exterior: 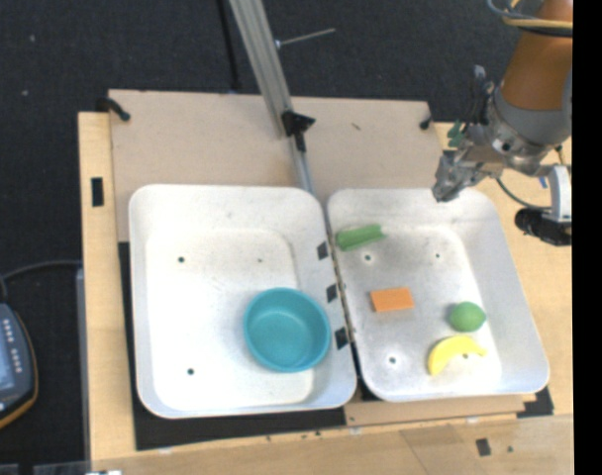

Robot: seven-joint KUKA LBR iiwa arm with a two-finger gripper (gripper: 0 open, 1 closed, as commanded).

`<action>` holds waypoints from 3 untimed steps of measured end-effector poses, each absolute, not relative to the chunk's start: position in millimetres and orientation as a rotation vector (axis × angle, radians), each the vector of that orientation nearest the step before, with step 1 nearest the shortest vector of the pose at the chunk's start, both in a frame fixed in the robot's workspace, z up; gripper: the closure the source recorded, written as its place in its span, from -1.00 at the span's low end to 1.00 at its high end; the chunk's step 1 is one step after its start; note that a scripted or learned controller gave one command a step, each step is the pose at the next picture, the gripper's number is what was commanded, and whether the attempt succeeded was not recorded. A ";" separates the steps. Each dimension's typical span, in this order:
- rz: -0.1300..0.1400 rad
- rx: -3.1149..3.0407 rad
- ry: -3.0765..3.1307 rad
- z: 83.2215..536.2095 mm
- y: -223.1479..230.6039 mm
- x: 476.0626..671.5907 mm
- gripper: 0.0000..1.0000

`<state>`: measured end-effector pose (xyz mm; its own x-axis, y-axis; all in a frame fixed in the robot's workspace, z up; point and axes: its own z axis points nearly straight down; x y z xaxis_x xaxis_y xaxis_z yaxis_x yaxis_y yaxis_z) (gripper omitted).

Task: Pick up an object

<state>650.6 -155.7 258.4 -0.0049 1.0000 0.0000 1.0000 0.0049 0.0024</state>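
Observation:
The right bin (499,265) holds a green oblong piece (358,236) near its far left corner, an orange block (392,300) in the middle, a green ball (466,316) and a yellow banana (453,353) toward the near right. My gripper (448,188) hangs over the far right rim of that bin, well away from every object, with nothing seen between its fingers. The arm's orange band (539,62) is at the upper right.
A blue bowl (286,329) sits in the left bin (172,226) near its front right. A slanted metal pole (266,62) runs from the top down to the divide between the bins. A handheld device (4,364) lies at the far left.

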 end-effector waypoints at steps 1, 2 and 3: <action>0.004 2.214 2.228 265.3 -104.3 624.8 1.00; 0.004 2.214 2.230 271.3 -55.4 606.0 1.00; 0.003 2.214 2.230 273.9 -10.0 587.0 1.00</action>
